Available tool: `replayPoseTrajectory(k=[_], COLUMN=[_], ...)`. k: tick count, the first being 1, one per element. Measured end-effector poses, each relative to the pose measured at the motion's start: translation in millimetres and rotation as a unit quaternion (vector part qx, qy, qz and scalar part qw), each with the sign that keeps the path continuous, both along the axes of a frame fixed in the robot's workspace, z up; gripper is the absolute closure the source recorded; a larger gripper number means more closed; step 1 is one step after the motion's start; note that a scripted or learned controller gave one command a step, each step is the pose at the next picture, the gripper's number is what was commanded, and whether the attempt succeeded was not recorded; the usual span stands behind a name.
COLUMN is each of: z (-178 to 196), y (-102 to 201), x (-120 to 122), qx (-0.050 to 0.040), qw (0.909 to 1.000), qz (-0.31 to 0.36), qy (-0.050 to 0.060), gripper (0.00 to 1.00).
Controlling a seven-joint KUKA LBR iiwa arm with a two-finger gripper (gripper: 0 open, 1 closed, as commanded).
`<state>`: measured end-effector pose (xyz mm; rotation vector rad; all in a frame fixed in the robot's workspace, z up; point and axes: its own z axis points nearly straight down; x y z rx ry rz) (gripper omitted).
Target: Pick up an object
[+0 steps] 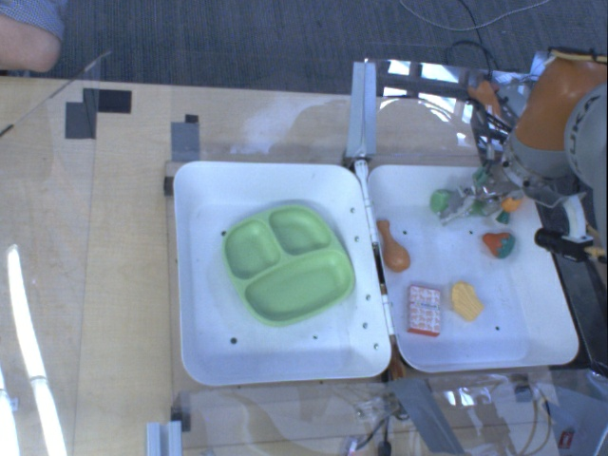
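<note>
The gripper [472,200] sits low in the far part of the right bin [541,345], reaching in from the right edge. Whether its fingers are open or closed cannot be determined. A green toy vegetable [443,200] lies just beside the fingertips, on the left. A small orange piece [511,203] lies just to the right of the gripper, and a red-and-green toy [499,244] rests nearer the camera. An orange drumstick-shaped toy [391,247] lies close to the bin's left wall. A red-and-white packet [424,310] and a yellow toy [465,301] occupy the near part, close together. The centre floor of this bin is open. The left bin [199,350] holds a green divided plate [288,264], with bare floor along all four walls.
</note>
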<state>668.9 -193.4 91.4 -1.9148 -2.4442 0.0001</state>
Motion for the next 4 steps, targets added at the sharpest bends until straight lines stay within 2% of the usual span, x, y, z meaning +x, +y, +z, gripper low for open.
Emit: replayPoseTrajectory(k=[1,2,3,4], z=[0.0,1.3,5.0,-4.4], y=[-0.5,43.3,-10.9,-8.4], x=[0.2,-0.2,-4.6,-32.6], qx=[-0.0007,-0.0157,-0.0096,-0.0092], qw=[0.9997,0.9995,0.9931,0.9974], qz=[0.023,0.027,0.115,0.069], qy=[-0.001,-0.012,-0.018,-0.02], gripper=[0.0,0.0,0.0,0.0])
